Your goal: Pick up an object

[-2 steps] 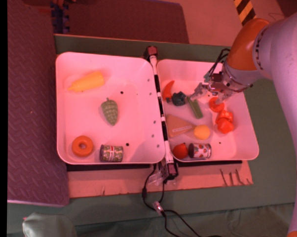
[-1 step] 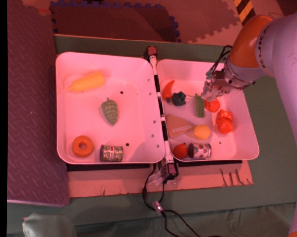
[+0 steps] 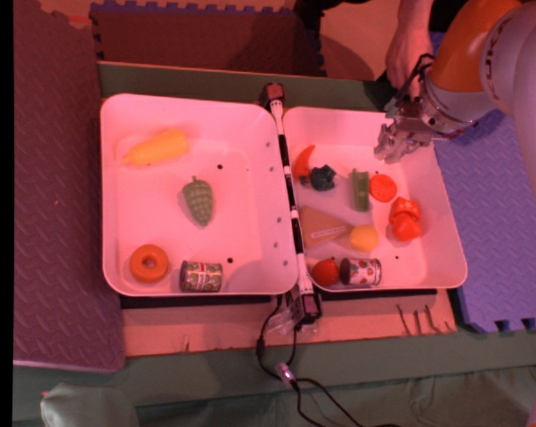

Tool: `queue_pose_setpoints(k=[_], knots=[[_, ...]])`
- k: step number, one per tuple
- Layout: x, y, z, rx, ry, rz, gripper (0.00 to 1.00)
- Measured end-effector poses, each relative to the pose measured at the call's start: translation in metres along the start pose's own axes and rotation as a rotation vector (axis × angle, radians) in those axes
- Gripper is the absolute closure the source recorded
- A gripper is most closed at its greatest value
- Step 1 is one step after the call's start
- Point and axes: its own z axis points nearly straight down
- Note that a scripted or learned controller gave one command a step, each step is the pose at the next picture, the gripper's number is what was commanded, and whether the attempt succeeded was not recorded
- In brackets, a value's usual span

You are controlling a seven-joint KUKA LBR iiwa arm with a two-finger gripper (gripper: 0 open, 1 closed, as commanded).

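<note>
The gripper [image 3: 394, 142] hangs over the right bin's [image 3: 446, 238] far edge, its grip state unclear; the nearest object, an orange disc [image 3: 383, 188], lies just nearward.

two bins [image 3: 250, 123] side by side, tool [image 3: 394, 146] over right

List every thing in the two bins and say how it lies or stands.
Yellow pepper: lying flat, left bin.
Green pinecone-shaped piece: lying flat.
Orange ring: lying flat.
Green can: on its side.
Red can: on its side, right bin.
Gripper: over the right bin's upper edge.
</note>
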Motion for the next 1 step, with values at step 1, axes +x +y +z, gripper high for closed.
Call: queue_pose_setpoints(k=[1], knots=[[-0.0038, -0.0038, -0.0491, 0.001, 0.0, 0.001, 1.0]])
